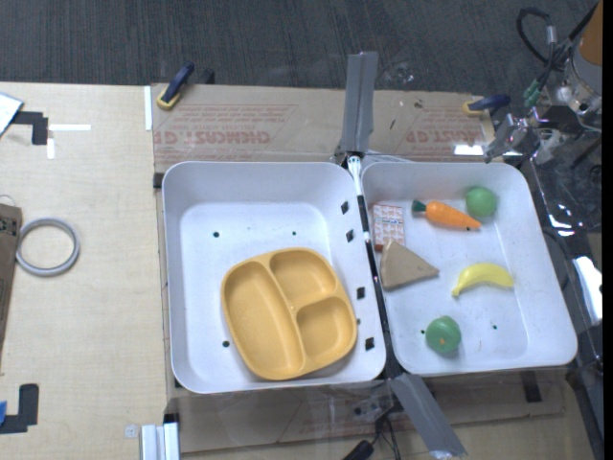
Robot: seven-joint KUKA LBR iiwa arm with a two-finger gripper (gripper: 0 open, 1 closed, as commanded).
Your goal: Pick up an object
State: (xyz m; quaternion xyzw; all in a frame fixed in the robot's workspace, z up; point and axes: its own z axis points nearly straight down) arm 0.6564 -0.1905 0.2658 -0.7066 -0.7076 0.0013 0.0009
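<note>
The right bin [546, 257] holds an orange carrot [447, 215], a green ball [482, 200], a yellow banana [483, 278], a green round fruit with an orange patch [442, 335], a brown wedge [407, 266] and a small red-and-white packet [388, 225]. My gripper [512, 134] hangs at the upper right, over the bin's far right corner and just outside its rim. It is well apart from every object and nothing shows in it.
In the left bin [192, 257] lies a yellow divided plate [287, 311]. A grey clamp bar [360, 103] stands between the bins at the back. Blue clips [175, 84] sit on the cardboard behind. A tape roll [43, 247] rests on the bench at far left.
</note>
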